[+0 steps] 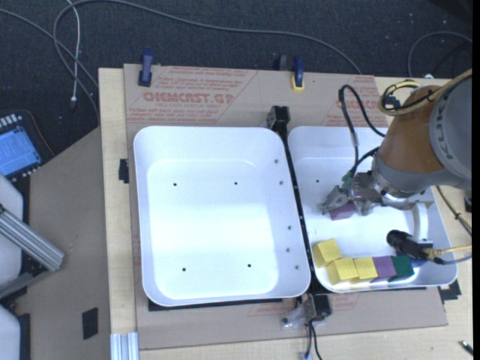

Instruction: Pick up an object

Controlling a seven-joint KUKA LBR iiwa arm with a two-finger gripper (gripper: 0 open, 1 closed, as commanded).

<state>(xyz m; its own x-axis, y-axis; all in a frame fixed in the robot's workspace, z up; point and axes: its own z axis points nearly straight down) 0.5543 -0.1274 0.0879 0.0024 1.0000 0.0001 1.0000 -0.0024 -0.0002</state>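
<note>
Dark carpet with loose cables surrounds the table, whose top is a brown board with red printed letters, fixed by blue clamps at the far edge. Two white bins stand side by side on it. The grey arm with its orange band reaches in from the right and bends down over the right bin. The pincer is low in this bin, near its middle, and a small purple block sits between its fingers, so it seems to hold this block; the fingers are narrow around it. Nearer to the camera than the pincer, along the near wall of the same bin, lies a row of blocks: yellow blocks just below the pincer, then a purple one and a green one to their right. Left of the pincer, across the dividing wall, is the left bin, well apart from the blocks.
</note>
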